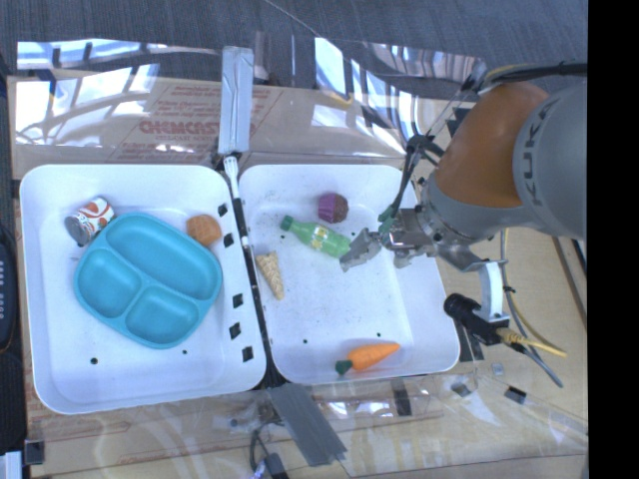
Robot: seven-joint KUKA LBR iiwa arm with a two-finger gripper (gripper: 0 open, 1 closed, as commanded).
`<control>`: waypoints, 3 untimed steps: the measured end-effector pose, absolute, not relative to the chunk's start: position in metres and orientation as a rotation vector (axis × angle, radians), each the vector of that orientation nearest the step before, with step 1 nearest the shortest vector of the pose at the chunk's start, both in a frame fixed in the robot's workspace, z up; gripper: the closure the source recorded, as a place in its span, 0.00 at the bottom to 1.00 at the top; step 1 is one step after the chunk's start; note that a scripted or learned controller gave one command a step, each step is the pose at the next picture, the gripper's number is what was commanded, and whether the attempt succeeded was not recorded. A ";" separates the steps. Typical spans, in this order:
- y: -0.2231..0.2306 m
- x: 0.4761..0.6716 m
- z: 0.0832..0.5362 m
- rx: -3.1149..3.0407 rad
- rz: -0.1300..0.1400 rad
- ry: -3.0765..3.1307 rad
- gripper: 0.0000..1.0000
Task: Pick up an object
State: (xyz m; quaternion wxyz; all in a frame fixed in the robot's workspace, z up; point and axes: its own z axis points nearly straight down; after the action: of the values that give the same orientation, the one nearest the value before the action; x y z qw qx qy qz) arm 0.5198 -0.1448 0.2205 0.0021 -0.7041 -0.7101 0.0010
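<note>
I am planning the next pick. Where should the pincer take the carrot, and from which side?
Take the carrot at its thick orange middle, coming from above, fingers across its short width. It lies flat, lengthwise along the right bin's near wall, so a sideways approach looks blocked.

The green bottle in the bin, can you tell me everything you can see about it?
The green bottle is small and looks like shiny plastic, with a green cap at its upper-left end and a yellowish label round its middle. It lies on its side, slanting across the floor of the right bin, not upright. A purple ball sits just above it, apart from it. The gripper is right at the bottle's lower-right end; whether it touches the bottle is unclear.
</note>
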 end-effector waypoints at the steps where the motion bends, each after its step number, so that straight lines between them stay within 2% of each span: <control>1: -0.148 0.572 0.094 -2.441 0.004 -1.969 0.00; 2: -0.154 0.646 0.092 -2.561 0.011 -1.807 0.00; 3: -0.153 0.646 0.102 -2.552 0.015 -1.816 1.00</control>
State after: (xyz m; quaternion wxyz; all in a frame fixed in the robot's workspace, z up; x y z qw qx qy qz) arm 0.6461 -0.1526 0.1018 0.0046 -0.8147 -0.5798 0.0047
